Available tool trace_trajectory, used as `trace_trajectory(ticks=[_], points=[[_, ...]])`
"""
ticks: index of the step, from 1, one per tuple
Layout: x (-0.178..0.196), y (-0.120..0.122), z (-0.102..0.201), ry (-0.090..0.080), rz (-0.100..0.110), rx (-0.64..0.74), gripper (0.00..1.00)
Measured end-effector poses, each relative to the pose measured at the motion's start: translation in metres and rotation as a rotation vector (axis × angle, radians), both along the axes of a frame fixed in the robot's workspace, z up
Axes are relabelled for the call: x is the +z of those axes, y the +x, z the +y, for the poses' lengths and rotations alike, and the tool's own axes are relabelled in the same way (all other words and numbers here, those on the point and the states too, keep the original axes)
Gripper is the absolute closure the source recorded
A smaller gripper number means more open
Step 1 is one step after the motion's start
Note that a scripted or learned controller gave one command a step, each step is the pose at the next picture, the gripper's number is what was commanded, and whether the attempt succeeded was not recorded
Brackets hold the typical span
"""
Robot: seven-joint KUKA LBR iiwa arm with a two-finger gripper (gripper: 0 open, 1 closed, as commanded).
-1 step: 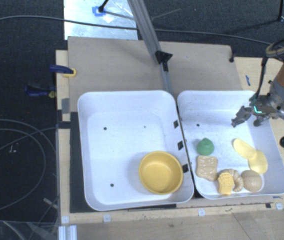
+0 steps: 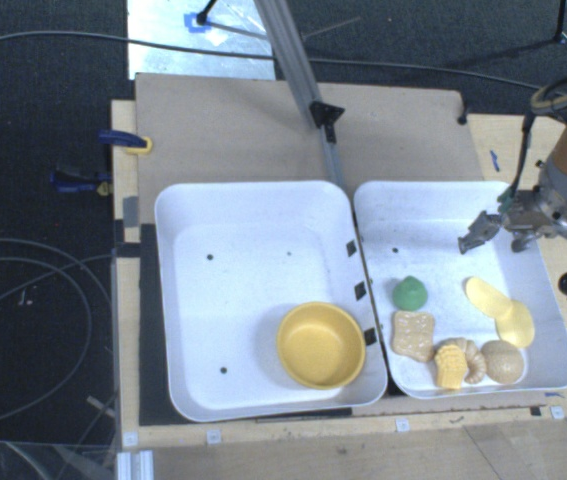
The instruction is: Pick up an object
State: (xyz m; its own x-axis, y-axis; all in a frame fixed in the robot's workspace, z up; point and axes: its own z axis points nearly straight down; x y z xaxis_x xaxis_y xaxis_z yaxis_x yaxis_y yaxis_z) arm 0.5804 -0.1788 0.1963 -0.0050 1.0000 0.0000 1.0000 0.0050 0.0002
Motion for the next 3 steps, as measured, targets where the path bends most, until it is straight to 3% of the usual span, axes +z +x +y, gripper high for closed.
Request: trace_trajectory(ticks=[2, 3], points=[[-0.087, 0.000, 0.010, 0.000, 0.001, -0.002, 0.00], [-0.106, 0.001, 0.010, -0.001, 0.000, -0.003, 0.00]])
